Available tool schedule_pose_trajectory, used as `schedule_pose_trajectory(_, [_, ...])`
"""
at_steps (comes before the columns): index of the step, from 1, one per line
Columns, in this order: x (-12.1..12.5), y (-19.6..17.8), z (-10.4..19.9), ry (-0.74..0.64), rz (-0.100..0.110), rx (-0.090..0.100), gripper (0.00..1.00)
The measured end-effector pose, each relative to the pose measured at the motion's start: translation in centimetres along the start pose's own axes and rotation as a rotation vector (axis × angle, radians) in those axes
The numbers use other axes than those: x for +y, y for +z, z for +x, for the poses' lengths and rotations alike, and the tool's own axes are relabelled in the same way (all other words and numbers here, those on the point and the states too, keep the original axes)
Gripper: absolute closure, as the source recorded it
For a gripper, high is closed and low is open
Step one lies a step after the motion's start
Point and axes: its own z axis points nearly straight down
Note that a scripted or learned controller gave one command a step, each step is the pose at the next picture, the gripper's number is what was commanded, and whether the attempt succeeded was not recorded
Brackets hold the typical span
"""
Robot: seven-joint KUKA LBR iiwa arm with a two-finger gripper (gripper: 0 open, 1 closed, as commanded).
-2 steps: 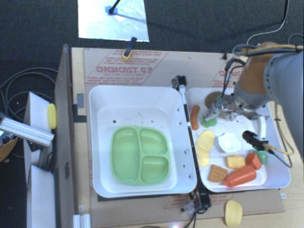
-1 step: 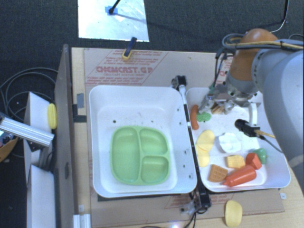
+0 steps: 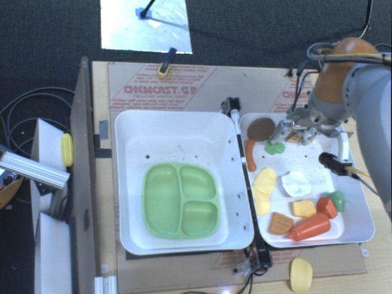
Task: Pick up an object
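Gripper [image 3: 298, 131] over right bin's [image 3: 365, 225] far edge, sausage [image 3: 250, 155] lying lengthwise near-to-far

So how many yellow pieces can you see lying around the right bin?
3. Two yellow pieces lie inside the right bin against its left wall, an upper one and a lower one. A third lies outside on the board below the bin. More may be hidden under the arm.

A robotics lab: bench with white bins [image 3: 184, 122], loose cables [image 3: 24, 112] (dark carpet below)
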Motion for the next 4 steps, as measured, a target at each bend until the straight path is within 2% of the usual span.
schedule_pose_trajectory(1, [0.0,0.0,3.1,0.0,-0.005,-0.012,0.0])
schedule_pose_trajectory(2, [0.0,0.0,4.8,-0.002,-0.004,-0.016,0.0])
schedule_pose_trajectory(3, [0.0,-1.1,5.0,-0.003,-0.002,-0.009,1.0])
schedule_pose_trajectory(4, [0.1,-2.2,5.0,-0.006,-0.004,-0.01,1.0])
